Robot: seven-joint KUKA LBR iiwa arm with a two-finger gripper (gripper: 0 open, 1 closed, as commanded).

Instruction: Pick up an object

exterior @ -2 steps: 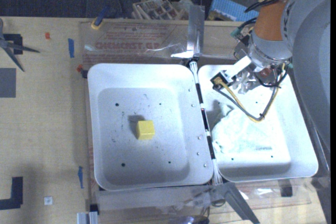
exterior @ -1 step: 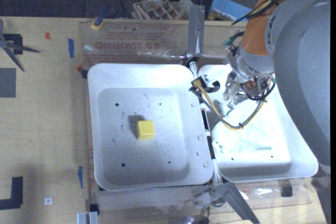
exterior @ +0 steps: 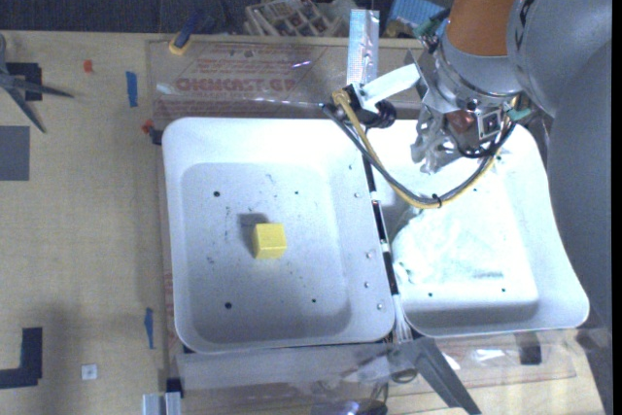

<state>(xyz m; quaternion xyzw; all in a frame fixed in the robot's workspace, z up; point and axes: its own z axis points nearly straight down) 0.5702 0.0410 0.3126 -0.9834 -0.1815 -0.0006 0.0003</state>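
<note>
pick not yet begun

the pincer point(exterior: 434, 154) hangs over the right bin point(exterior: 544, 301), its state impossible to tell; the yellow block point(exterior: 270, 240) lies well left, untouched.

I see a matt yellow block point(exterior: 270, 240) in the speckled, smooth white plastic left bin point(exterior: 194, 160), the right bin point(exterior: 544, 287) glossier, the bench point(exterior: 78, 238) pale wood, the arm point(exterior: 564, 5) smooth grey.

One fixed camera sits above the bench point(exterior: 78, 209), looking down at a slant; both bins point(exterior: 194, 151) fill mid-frame at middling range; floor clutter lies beyond the bench's far edge.
</note>
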